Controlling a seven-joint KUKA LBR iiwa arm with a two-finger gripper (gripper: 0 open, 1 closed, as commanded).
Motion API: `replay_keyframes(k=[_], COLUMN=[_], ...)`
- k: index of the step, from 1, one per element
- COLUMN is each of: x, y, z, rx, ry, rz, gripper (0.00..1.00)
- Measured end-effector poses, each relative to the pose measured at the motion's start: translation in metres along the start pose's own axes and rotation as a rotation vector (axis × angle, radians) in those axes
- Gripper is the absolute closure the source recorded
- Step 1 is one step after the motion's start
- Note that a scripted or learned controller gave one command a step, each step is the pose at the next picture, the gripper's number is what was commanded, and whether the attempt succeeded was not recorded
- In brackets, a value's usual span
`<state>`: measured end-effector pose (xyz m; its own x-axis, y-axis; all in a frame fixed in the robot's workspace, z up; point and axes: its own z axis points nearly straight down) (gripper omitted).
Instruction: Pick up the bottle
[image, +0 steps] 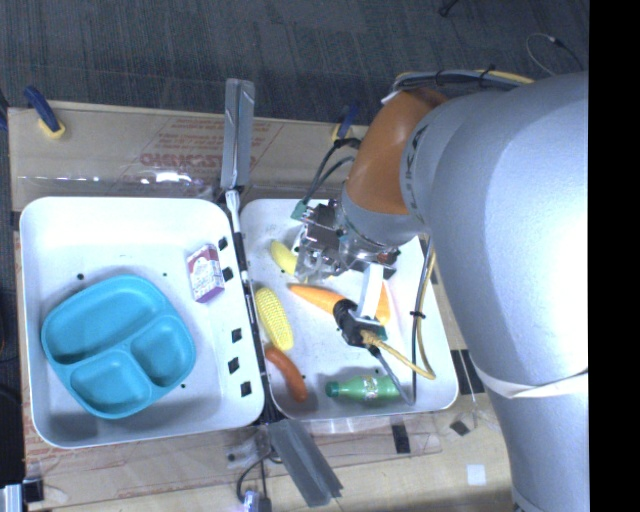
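Observation:
The bottle (364, 389) is green with a white cap and lies on its side near the front edge of the right bin (440, 395). My gripper (312, 255) hangs over the back part of that bin, above a small yellow item (282, 257). It sits well behind the bottle, with an orange carrot (320, 297) between them. Nothing shows between its fingers.
In the right bin also lie a corn cob (273, 316) and a brown-red sausage (287, 372) along the left wall. The left bin (60, 225) bears a blue divided plate (115, 345) and a small red-and-white carton (205, 272). My arm covers the right bin's right side.

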<state>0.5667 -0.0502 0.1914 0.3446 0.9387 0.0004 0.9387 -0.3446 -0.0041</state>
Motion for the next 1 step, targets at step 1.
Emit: replay_keyframes(k=[1], x=[-0.0123], y=[-0.0135], z=[0.0011], rx=[0.003], ry=[-0.001], rz=[-0.177], gripper=[0.00])
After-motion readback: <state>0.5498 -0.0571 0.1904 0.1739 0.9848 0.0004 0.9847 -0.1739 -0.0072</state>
